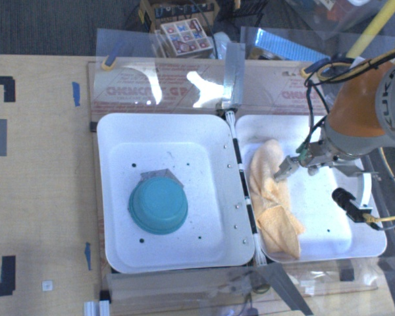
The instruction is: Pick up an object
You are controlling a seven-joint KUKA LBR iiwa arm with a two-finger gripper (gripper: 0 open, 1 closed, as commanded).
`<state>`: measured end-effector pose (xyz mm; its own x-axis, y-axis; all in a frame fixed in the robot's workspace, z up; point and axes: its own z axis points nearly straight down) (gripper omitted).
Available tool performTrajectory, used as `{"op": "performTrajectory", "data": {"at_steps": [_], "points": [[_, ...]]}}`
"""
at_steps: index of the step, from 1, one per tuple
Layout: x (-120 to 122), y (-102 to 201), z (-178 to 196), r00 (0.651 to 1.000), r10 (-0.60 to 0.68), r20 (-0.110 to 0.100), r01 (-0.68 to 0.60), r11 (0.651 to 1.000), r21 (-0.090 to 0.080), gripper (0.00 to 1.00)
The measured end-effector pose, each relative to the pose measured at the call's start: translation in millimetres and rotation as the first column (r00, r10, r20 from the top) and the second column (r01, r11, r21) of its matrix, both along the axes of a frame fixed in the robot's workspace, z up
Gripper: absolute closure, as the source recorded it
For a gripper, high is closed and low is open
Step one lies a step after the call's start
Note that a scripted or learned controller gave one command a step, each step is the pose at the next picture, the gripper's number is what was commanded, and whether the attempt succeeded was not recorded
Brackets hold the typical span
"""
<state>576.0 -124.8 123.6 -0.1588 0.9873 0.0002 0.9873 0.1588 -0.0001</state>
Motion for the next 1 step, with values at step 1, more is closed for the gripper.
{"op": "performTrajectory", "data": {"at_steps": [1], "points": [[-15.3,18.8,-33.7,1.0,0.02,0.011,-0.02,1.0,-0.002,0.0]]}}
